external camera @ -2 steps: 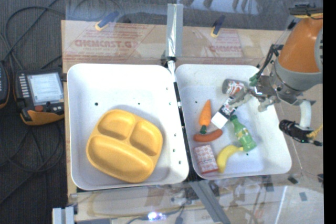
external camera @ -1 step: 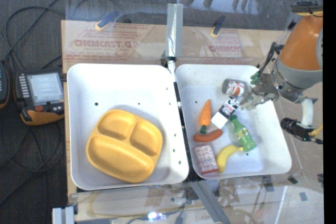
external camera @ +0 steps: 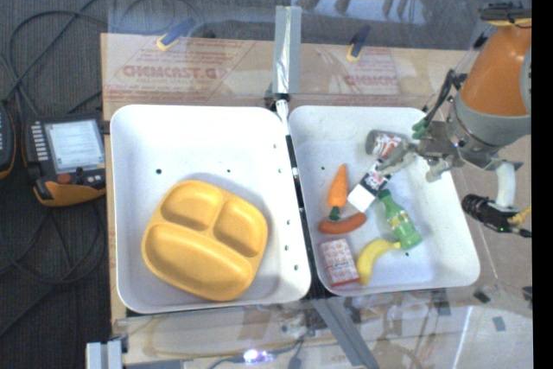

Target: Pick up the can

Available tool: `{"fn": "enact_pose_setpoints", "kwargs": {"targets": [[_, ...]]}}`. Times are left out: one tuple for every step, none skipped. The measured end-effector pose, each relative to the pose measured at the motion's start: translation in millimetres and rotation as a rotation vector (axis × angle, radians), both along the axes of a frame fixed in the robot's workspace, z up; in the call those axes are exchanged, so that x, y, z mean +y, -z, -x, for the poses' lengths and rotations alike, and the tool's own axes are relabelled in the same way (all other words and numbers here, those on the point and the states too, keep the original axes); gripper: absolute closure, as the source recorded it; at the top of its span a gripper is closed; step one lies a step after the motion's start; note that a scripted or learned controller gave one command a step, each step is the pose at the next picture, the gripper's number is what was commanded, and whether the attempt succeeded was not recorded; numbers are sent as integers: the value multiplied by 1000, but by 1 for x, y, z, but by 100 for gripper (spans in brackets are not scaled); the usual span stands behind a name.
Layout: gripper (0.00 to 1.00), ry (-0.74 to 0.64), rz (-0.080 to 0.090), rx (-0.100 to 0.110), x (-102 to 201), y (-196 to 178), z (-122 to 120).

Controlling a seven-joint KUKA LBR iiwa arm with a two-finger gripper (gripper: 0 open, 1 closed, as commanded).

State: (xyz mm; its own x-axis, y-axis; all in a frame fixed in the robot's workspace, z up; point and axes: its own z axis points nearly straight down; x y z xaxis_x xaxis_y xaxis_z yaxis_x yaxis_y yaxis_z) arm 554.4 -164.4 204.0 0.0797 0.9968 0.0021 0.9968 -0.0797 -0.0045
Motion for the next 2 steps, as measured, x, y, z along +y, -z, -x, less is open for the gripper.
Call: {"fn": "enact_pose_setpoints", "kwargs": {"targets": [[0,132,4,-1,-21,67,-67],[0,158,7,-4,-35,110,-95]]}}
